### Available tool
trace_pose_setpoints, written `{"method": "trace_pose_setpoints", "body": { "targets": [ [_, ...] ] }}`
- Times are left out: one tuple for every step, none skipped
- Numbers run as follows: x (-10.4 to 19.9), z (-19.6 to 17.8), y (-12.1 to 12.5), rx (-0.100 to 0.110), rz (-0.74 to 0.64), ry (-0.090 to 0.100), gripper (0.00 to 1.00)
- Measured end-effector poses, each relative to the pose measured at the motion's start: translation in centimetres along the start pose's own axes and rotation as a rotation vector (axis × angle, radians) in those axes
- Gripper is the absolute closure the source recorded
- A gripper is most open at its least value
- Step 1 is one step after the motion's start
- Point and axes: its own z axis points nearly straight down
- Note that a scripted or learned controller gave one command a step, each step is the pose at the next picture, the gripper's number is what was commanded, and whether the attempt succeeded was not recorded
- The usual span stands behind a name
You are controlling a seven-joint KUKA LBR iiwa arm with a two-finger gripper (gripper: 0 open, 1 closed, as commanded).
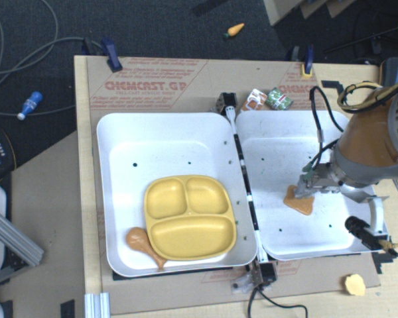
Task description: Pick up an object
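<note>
A small tan-orange wedge-shaped piece (300, 204) lies in the right bin (278, 144), near its middle right. My gripper (308, 184) points down right over the wedge's upper edge, touching or almost touching it; the wrist hides the contact. In the left bin (119, 144) sits a yellow divided plate (189, 217). A brown drumstick-shaped toy (142, 240) rests against the plate's lower left corner.
Two small crumpled packets (255, 99) (278, 99) lie on the bench behind the right bin. A yellow lump (353, 284) sits on the bench at the front right. Blue clamps (111, 55) (308, 61) hold the board's far edge.
</note>
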Motion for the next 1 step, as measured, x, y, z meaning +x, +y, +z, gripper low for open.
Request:
{"method": "trace_pose_setpoints", "body": {
  "targets": [
    [0.01,0.05,-0.02,0.001,0.0,0.0,0.0]
  ]
}}
